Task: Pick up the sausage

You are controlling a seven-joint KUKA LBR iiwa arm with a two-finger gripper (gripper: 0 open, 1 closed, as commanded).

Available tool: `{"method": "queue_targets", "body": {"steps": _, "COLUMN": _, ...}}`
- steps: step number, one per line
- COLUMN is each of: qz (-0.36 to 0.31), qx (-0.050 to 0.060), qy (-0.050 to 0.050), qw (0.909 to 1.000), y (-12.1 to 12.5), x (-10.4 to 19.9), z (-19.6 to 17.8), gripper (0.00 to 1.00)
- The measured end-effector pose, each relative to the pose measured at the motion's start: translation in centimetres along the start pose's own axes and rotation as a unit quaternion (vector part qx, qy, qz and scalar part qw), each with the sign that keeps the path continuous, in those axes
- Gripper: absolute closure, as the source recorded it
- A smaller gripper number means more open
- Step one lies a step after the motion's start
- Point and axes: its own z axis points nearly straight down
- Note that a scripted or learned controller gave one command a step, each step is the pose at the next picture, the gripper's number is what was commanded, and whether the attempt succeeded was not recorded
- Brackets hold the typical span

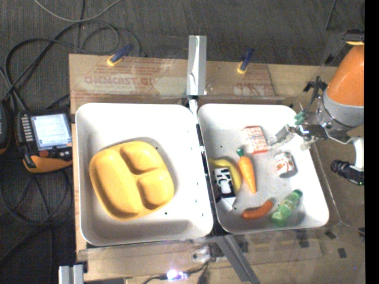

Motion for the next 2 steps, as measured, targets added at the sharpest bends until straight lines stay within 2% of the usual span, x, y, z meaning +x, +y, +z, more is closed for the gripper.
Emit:
{"method": "queue_targets", "body": {"steps": 1, "qz": -0.045, "qx": 0.0, "qy": 0.0, "qw": 0.999, "y": -3.4, "x": 2.6, "z": 8.3, "gripper": 0.0}}
{"method": "queue_targets", "body": {"steps": 2, "qz": -0.023, "qx": -0.001, "qy": 0.0, "qw": 0.9997, "y": -1.2, "x": 8.1, "z": 11.1, "gripper": 0.0}}
